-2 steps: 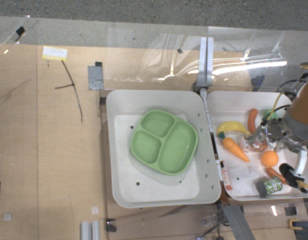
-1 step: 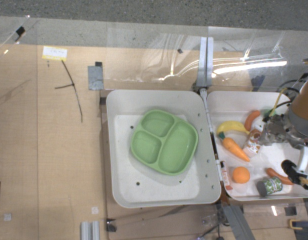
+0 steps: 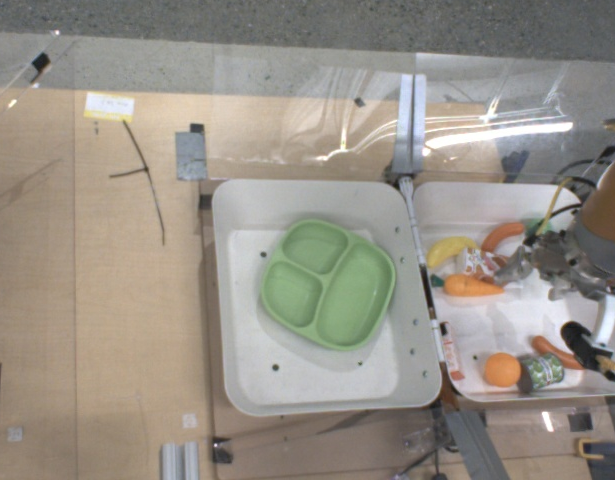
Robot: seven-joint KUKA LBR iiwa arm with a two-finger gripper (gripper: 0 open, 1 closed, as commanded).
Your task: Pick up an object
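Gripper [image 3: 520, 265] sits low in the right bin [image 3: 507, 328], finger state can't tell. Carrot [image 3: 473, 287] lies just left of and slightly below the tip, nearly touching, long axis left-right, pointing back toward the tool. Nothing visibly held.

Two shallow white bins are seen side by side on the table [image 3: 87, 318]. In the left bin [image 3: 237, 368] a green divided plate [image 3: 329, 284] is laid flat, with three compartments. In the right bin [image 3: 507, 313] a yellow banana [image 3: 449, 251], a carrot [image 3: 472, 287], a red sausage-like piece [image 3: 502, 234], an orange ball [image 3: 502, 369], a small green can [image 3: 540, 373] and a smaller carrot [image 3: 552, 349] are scattered. The arm [image 3: 602, 218] is seen at the right, with the gripper [image 3: 517, 265] lowered just beside the carrot and the banana.
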